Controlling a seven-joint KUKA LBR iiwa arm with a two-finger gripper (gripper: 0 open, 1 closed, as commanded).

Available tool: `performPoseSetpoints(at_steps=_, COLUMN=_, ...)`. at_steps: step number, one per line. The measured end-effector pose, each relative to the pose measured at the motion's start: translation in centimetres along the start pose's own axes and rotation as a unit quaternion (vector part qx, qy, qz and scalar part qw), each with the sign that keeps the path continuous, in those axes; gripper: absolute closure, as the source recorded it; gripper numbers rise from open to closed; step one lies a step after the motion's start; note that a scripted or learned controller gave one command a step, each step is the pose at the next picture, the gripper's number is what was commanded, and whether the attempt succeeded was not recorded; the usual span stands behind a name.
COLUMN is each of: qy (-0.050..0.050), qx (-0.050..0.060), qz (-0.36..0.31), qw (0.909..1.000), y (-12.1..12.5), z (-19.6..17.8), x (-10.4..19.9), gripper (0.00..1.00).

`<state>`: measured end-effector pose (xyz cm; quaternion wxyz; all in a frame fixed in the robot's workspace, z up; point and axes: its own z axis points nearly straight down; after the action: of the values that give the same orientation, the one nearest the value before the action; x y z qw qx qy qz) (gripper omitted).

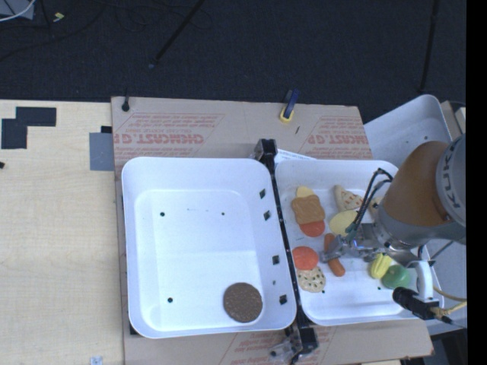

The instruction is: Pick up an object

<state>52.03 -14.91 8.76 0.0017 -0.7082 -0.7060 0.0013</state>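
Note:
The right bin (358, 310) holds several toy foods: an orange-brown toast piece (308, 207), a pizza slice (349, 198), a yellow lemon (342, 221), a red tomato (306, 258), a speckled cracker (311, 280), a small red sausage (332, 255) and a yellow and green piece (388, 272). My gripper (345, 245) is low in this bin, just right of the sausage and below the lemon. The wrist covers whatever lies directly under it. A round brown cookie (243, 302) lies alone in the left bin (152, 204).
The arm's orange band (415, 185) and grey body hang over the right bin's right side. A black divider clip (266, 149) sits between the bins at the back. A blue and yellow clamp (288, 106) stands on the cardboard behind.

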Motion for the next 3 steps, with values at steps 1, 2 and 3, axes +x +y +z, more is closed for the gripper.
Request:
performPoseSetpoints(at_steps=1, qy=0.000, qx=-0.002, qz=-0.003, qw=1.0000, y=5.2, z=0.0, x=5.6, gripper=0.00)
performPoseSetpoints(at_steps=2, qy=0.000, qx=0.002, qz=0.000, qw=1.0000, y=-1.1, z=0.1, x=2.0, gripper=0.00)
performPoseSetpoints(at_steps=3, qy=0.000, qx=0.000, qz=0.002, qw=1.0000, y=-0.8, z=-1.0, x=2.0, gripper=1.00)
